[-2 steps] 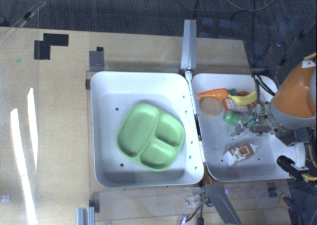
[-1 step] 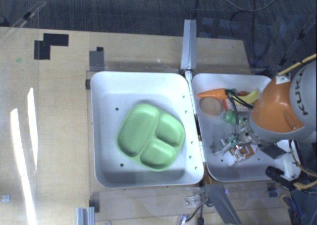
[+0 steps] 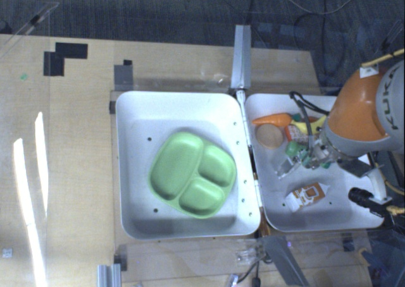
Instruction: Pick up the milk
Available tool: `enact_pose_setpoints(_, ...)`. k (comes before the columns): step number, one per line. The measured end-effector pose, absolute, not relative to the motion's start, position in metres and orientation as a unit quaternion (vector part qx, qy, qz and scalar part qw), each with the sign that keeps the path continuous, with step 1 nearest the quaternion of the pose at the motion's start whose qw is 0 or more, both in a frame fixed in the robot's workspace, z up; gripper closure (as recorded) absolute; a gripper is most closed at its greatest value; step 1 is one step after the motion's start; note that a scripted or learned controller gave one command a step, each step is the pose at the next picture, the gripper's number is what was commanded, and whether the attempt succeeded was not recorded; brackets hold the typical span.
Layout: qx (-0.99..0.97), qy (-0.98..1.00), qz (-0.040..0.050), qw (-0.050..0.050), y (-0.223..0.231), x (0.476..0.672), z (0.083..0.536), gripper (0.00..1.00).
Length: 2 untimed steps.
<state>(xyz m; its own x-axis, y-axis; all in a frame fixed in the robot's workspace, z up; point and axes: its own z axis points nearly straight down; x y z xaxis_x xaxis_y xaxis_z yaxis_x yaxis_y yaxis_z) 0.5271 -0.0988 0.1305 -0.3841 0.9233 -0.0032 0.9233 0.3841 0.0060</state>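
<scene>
The milk (image 3: 306, 195) is a small brown and white carton lying on its side near the front of the right bin (image 3: 335, 219). My gripper (image 3: 288, 164) hangs over the middle of that bin, a short way behind and to the left of the carton, and does not touch it. Its fingers stand open with nothing between them. The grey arm with its orange band (image 3: 357, 112) reaches in from the right and hides the bin's far right part.
An orange carrot (image 3: 273, 119), a round tan item (image 3: 270, 135) and small green (image 3: 292, 149) and red (image 3: 296, 133) pieces crowd the right bin's back left, close to the gripper. The left bin (image 3: 130, 153) holds a green divided plate (image 3: 193, 173).
</scene>
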Motion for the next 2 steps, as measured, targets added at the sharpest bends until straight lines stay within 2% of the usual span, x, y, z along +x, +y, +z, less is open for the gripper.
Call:
enact_pose_setpoints(1, 0.625, 0.78, 0.0016, 0.004, -0.131, 0.526, 0.245, 0.0)
enact_pose_setpoints(2, 0.537, 0.843, 0.0026, 0.005, -0.116, 0.516, 0.089, 0.0)
